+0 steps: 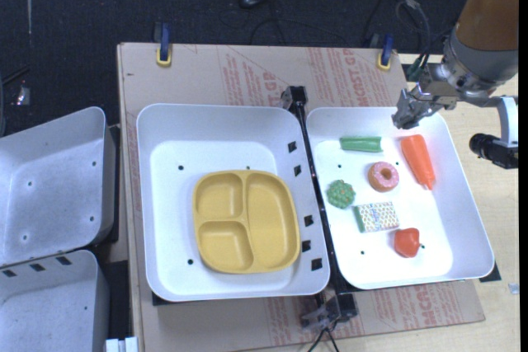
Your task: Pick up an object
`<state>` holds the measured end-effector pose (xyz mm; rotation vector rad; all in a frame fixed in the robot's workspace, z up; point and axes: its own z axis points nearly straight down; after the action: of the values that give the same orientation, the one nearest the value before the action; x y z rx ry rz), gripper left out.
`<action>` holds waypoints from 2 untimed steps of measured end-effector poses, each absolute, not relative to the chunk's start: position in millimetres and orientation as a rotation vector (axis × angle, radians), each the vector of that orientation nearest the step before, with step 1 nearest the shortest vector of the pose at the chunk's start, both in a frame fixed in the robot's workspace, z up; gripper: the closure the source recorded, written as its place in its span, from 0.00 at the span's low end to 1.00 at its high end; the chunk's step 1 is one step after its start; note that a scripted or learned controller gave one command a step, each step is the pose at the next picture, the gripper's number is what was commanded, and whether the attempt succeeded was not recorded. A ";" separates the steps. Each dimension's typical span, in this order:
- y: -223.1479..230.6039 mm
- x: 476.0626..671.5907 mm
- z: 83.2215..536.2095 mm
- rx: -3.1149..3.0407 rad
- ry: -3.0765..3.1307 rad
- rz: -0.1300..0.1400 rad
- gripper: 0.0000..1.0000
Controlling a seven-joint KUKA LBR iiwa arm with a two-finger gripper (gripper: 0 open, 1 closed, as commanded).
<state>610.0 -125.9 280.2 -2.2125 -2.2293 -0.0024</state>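
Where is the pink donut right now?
The pink frosted toy donut lies in the right white bin, between the orange carrot and the green broccoli, above the speckled sponge block.

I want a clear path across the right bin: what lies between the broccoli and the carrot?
The pink donut lies between the broccoli and the carrot, apart from both, as the camera view shows. Around it is bare bin floor.
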 end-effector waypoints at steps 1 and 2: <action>-72.3 589.6 266.3 -2.211 -2.228 0.001 1.00; -27.8 585.5 261.4 -2.212 -2.227 0.001 1.00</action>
<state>585.5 -27.8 261.4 -2.2119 -2.2274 0.0007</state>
